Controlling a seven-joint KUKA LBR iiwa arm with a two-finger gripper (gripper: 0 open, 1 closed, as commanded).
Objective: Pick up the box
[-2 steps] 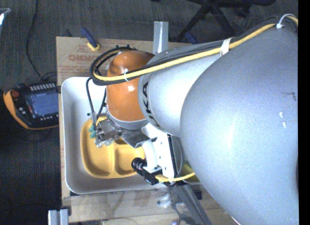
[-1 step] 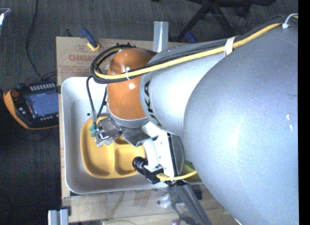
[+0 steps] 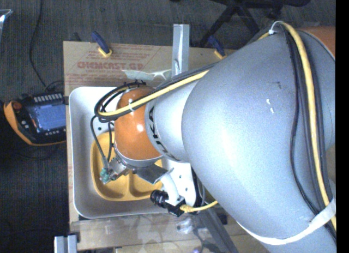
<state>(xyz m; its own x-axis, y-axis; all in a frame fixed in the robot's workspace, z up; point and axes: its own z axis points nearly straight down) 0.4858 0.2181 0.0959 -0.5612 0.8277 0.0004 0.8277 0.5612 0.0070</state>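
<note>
My grey arm fills most of the camera view, with its orange wrist band hanging over the left white bin. Below the wrist lies a yellow, box-like object on the bin floor, partly covered by the arm. The gripper points down onto the left part of that yellow object. Its fingertips are hidden by the wrist and blur into the object.
A teach pendant rests on the floor left of the bench. A cardboard sheet with blue clamps lies behind the bin. A vertical metal post rises at the back. Black and yellow cables loop around the wrist.
</note>
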